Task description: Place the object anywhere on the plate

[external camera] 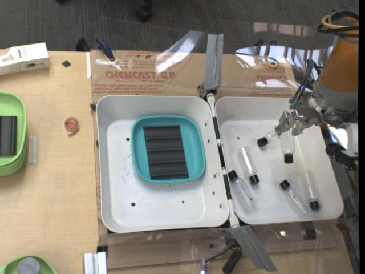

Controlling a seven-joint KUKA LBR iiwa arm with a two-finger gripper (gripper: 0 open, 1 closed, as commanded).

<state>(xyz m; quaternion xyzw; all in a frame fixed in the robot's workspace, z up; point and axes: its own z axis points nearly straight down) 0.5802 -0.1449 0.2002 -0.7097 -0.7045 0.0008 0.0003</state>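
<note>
A teal plate (195, 153) sits in the left white bin (114, 170), and a black ridged block (165, 151) lies on it. Several clear tubes with black caps lie in the right bin (328, 210), among them one (247, 164) near its middle and one (296, 197) toward the front. A loose black cap (262, 142) lies further back. My gripper (290, 124) hovers over the back of the right bin. Directly under its tip is another clear tube (288, 148), black cap toward the front. Whether that tube is held or lying on the bin floor cannot be made out.
A metal divider (219, 153) runs between the two bins. Brown cardboard (142, 73) lies behind them. On the wooden bench to the left are green stacked dishes (17, 153), a white box (23, 57) and a small reddish disc (71, 124).
</note>
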